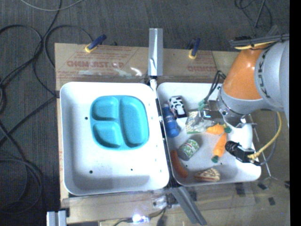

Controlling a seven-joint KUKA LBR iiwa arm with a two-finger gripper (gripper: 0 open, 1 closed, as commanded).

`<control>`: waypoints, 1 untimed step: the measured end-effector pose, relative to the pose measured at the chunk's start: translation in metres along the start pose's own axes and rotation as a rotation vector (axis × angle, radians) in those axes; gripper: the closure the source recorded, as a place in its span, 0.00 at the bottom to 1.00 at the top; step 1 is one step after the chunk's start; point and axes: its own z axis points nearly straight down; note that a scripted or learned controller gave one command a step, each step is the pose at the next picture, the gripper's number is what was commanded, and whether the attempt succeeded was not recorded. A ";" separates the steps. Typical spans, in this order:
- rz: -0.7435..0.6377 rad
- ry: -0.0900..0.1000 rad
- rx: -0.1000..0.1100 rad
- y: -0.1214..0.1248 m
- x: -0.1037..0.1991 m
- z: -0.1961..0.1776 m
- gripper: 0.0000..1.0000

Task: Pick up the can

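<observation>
The gripper point(203, 117) hung in the right bin point(244, 175), right of frame centre; whether it was clenched or released could not be told. The can point(189, 148), green-labelled, lay on its side just below and left of it, its long axis slanting toward upper right. Around it sat a blue bottle point(169, 123), carrots point(219, 145) and a pizza slice point(208, 174). The left bin point(75, 173) held a blue divided tray point(119, 121).

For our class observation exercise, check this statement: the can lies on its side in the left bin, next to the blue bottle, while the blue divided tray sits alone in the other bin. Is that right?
Not quite. The camera view shows the can on its side in the right bin, near the blue bottle. The blue divided tray sits alone in the left bin.
</observation>
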 end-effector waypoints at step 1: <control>0.000 -0.001 0.002 -0.001 0.000 0.001 0.00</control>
